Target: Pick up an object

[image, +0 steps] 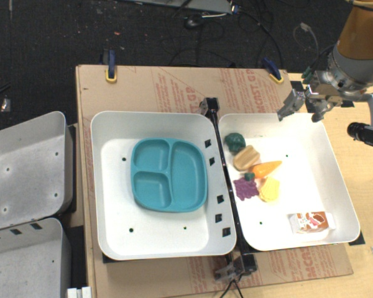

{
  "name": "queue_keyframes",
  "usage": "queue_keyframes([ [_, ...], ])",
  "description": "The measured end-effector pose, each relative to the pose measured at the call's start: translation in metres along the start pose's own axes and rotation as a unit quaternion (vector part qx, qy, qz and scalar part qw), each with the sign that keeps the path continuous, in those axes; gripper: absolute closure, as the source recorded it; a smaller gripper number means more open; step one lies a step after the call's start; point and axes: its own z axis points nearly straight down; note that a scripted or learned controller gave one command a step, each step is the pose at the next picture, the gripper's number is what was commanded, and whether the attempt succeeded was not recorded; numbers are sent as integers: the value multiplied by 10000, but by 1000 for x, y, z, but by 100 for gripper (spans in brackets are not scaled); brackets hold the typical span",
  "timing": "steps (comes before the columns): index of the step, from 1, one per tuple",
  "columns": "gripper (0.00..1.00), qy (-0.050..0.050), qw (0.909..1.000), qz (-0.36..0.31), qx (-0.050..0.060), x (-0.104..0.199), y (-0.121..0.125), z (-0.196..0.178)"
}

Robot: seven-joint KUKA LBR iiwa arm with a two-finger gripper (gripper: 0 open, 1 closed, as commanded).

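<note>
I've got the claw (303, 108) over the far rim of the right bin (336, 166), fingers spread apart, nothing between them. So no pick yet; descent, grasp and lift are all left. Candidates sit in that bin's left half, well apart from the claw: dark green lump (235, 141), tan bread-like piece (245, 158), toy carrot (265, 168), purple piece (245, 188), yellow piece (269, 190). Small printed packet (310, 221) by the near right corner. Left of that bin, a teal divided plate (170, 175).
</note>
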Motion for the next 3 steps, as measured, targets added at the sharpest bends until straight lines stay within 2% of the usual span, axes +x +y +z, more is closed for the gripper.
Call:
queue_keyframes([
  [1,0,-11,10000,-11,-59,0,2,-7],
  [2,0,-7,10000,2,-40,-10,1,47],
  [3,0,-2,10000,-3,-32,-3,-7,99],
])
